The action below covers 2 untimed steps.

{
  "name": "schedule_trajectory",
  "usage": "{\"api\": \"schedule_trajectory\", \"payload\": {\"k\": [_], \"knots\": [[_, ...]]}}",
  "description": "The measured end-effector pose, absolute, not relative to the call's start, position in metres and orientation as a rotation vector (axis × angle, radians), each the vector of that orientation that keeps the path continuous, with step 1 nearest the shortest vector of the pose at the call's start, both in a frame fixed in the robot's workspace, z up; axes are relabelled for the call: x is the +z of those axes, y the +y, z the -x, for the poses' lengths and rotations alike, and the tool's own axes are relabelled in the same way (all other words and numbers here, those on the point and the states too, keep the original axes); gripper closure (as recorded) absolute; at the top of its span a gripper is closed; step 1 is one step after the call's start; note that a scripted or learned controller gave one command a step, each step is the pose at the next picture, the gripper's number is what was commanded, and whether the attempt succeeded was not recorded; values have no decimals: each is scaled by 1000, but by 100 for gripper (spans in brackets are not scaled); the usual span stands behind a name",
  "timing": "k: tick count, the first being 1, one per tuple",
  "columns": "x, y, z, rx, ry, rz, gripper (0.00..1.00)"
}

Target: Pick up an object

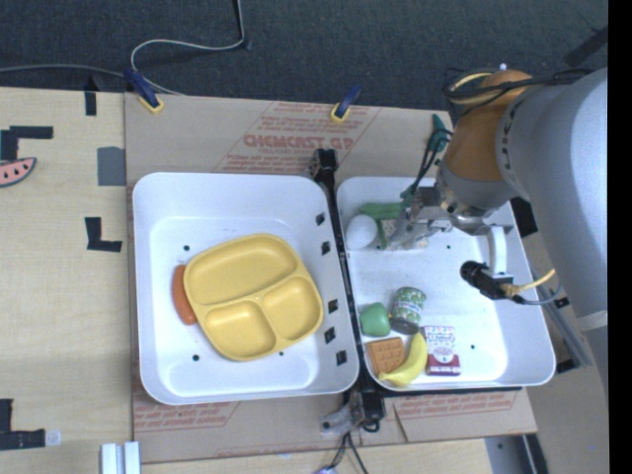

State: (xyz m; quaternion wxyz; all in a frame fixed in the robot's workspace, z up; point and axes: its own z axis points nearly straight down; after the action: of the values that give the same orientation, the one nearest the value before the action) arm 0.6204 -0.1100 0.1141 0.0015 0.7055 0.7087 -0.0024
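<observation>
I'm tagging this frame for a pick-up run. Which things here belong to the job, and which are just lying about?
Job:
grey two-finger gripper, low in the right white bin
small white ball and dark green item beside it

Lying about:
yellow three-compartment plastic tray
orange piece under its edge
yellow banana
round green toy
yellow clamps

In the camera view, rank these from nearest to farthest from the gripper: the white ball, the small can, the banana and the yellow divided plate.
Measured from the gripper, at the back of the right bin:
1. White ball, just beside it toward the divider.
2. Small can, mid right bin.
3. Banana, at the right bin's front edge.
4. Yellow divided plate, across in the left bin.
</observation>
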Motion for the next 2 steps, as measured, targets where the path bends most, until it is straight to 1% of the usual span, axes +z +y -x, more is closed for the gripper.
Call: {"api": "schedule_trajectory", "payload": {"k": [1,2], "knots": [[114,-110,-620,-8,2224,-2214,0],[123,-110,-620,-10,2226,-2214,100]]}}
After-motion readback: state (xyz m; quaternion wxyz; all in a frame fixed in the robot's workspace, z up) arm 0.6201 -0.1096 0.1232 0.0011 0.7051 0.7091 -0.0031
